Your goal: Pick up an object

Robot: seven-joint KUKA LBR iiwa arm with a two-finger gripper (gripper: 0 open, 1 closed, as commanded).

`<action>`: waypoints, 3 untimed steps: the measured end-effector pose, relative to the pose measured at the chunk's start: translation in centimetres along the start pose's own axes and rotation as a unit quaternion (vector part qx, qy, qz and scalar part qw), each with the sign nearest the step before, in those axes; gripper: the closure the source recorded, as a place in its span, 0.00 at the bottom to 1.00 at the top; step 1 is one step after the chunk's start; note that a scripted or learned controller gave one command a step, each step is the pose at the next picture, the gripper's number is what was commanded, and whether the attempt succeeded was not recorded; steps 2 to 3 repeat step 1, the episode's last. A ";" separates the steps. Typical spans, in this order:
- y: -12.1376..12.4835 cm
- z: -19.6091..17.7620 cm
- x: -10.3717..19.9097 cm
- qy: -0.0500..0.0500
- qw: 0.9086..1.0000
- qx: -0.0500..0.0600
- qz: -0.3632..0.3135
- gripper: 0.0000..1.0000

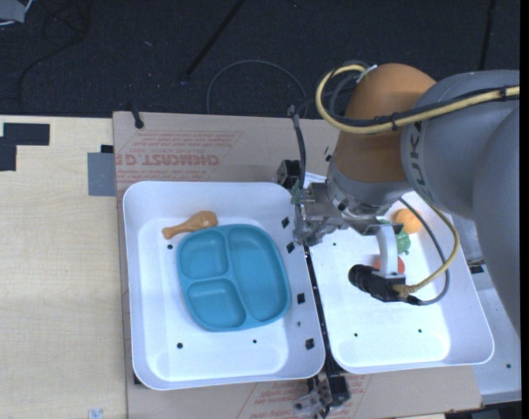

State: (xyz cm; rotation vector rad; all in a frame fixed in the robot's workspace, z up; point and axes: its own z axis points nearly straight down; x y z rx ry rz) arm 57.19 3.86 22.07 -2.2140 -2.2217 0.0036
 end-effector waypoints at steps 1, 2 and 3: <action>-1.2 -1.2 4.8 0.000 1.000 -0.001 -0.001 1.00; -1.2 -1.2 4.8 0.000 1.000 -0.001 -0.001 1.00; -1.2 -1.2 4.8 0.000 1.000 -0.001 -0.001 1.00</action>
